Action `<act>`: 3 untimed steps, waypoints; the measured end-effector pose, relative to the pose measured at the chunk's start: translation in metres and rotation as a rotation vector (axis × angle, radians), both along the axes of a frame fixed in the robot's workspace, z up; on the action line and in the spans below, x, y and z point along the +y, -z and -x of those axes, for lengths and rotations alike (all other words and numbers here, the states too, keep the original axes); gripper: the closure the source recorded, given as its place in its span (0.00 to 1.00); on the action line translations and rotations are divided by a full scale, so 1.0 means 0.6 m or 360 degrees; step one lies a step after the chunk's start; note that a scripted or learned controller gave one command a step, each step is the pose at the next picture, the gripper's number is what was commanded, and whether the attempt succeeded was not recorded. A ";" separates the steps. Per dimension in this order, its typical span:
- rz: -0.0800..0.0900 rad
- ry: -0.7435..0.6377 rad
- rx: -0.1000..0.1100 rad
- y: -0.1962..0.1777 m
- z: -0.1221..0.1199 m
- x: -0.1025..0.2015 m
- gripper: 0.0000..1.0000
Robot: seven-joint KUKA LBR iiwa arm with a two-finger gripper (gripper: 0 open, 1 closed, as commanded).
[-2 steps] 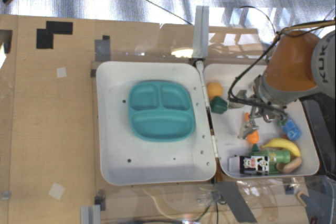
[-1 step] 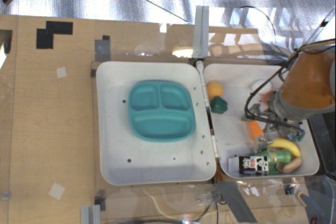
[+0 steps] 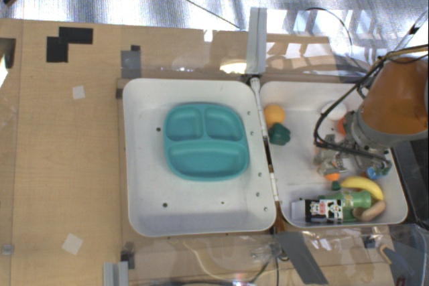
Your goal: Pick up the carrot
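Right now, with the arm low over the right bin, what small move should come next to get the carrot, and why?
Probably a short shift toward the near side and down. The gripper hangs over the right bin, while a small orange piece, likely the carrot, lies just beyond it toward the banana. The wrist hides much of that spot, so this is a cautious guess.

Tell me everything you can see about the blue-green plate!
The plate is teal, looks like smooth plastic, and has rounded corners. Raised ridges split it into three compartments: two small ones on the far side and one long one nearer the camera. All three hold nothing. It lies flat, right side up, near the middle of the left white bin, resting on the bin's floor. Nothing else touches it.
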State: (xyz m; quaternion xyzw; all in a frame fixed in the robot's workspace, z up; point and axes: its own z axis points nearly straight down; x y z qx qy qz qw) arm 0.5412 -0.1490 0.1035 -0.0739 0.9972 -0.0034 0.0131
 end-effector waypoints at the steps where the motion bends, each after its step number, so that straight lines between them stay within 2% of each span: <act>1: -0.0001 -0.0001 0.0001 0.001 0.000 0.000 0.00; 2: 0.0003 -0.0010 -0.0017 -0.021 -0.006 0.002 1.00; 3: -0.0016 0.0144 0.0016 -0.143 -0.020 0.175 1.00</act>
